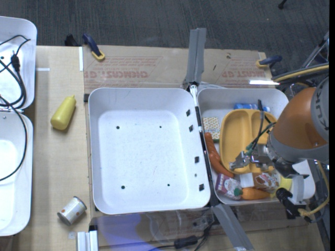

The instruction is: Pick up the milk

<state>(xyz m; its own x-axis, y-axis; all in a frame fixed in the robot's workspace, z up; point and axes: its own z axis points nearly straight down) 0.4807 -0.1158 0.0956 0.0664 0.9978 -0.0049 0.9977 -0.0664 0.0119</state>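
While my arm (pixel 301 122) hung low over the right bin (pixel 205 104), the job was not yet done: nothing had been lifted clear, and every item I could make out lay down among the clutter. My pincer (pixel 242 163) sat over the near edge of the yellow divided plate (pixel 233 132), close above the things crowded along the bin's near edge. Whether it was spread or pressed together I could not tell, since the metal parts blurred into the plate and the cables behind them, and I saw nothing that was plainly pinched in it.

As for the milk (pixel 265 181), I took it to be the small white-and-red carton lying near the bin's near right corner, just beside my pincer and partly under my wrist; that was a judgement, because the label was too small to read. A darker red packet (pixel 226 184) lay toward the near left corner, with an orange carrot (pixel 255 194) between the two along the near edge, and a red sausage (pixel 213 153) ran along the left wall.

What remained, as I judged it, was nearly the whole task: settle on the carton, close on it, and raise it out of the bin. The left bin (pixel 94 140) played no part
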